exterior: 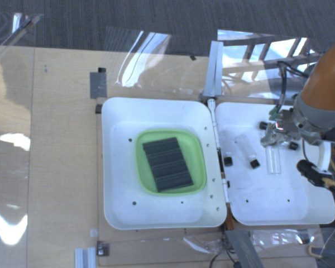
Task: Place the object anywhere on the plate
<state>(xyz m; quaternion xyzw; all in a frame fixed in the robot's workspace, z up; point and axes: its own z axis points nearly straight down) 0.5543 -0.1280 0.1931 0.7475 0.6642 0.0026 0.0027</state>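
Note:
A lime green square plate [196, 149] sits in the middle of the left white bin [117, 149]. A dark grey ribbed block [167, 164] lies flat on the plate, slightly turned, well inside its rim. My gripper [274, 140] hangs over the upper right part of the right bin [301, 208], far to the right of the plate and apart from the block. The grey arm with its orange band [325, 82] comes in from the right edge.
In the right bin lie a clear vial with a black cap [247, 151], a small black piece [228, 161] near the divider, and a clear tube-like piece [274, 162] just below the gripper. A metal post [214, 71] stands behind the bins.

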